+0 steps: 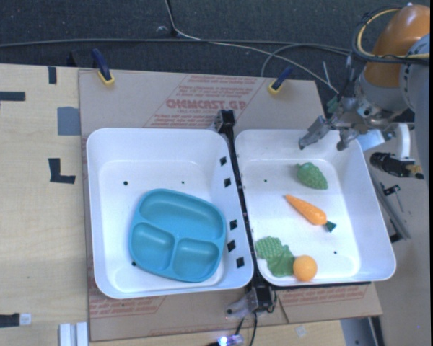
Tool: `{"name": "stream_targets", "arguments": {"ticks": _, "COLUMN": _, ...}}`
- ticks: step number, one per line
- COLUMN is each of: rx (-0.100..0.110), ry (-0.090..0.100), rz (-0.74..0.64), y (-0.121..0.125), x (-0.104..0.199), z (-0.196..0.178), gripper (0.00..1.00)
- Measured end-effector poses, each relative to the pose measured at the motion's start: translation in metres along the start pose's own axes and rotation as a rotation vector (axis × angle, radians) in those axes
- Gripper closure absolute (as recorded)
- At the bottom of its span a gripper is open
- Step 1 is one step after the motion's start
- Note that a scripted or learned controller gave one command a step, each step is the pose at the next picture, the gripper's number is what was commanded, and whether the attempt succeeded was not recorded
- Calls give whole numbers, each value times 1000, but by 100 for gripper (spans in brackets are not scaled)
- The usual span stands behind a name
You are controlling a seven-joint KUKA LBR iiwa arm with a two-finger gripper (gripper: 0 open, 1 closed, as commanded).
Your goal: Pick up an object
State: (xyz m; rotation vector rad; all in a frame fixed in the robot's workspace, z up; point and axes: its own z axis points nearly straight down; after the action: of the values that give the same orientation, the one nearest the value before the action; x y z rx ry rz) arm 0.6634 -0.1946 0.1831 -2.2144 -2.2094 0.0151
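The left bin (105,193) holds a blue divided tray (177,234). In the right bin (368,215): lettuce (274,254) at 7 o'clock, carrot (307,210) centre, green broccoli-like piece (312,175) above, orange (304,267). Gripper (325,143) — fingers spread, holding nothing — hovers at 12 o'clock.
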Motion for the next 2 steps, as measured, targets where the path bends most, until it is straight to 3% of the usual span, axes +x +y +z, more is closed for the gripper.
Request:
{"name": "stream_targets", "arguments": {"ticks": 1, "rx": -15, "ry": -3, "rz": -4, "y": 3, "x": 1, "z": -11, "gripper": 0}}
{"name": "stream_targets", "arguments": {"ticks": 2, "rx": -11, "ry": -4, "rz": -4, "y": 2, "x": -2, "z": 53, "gripper": 0}}
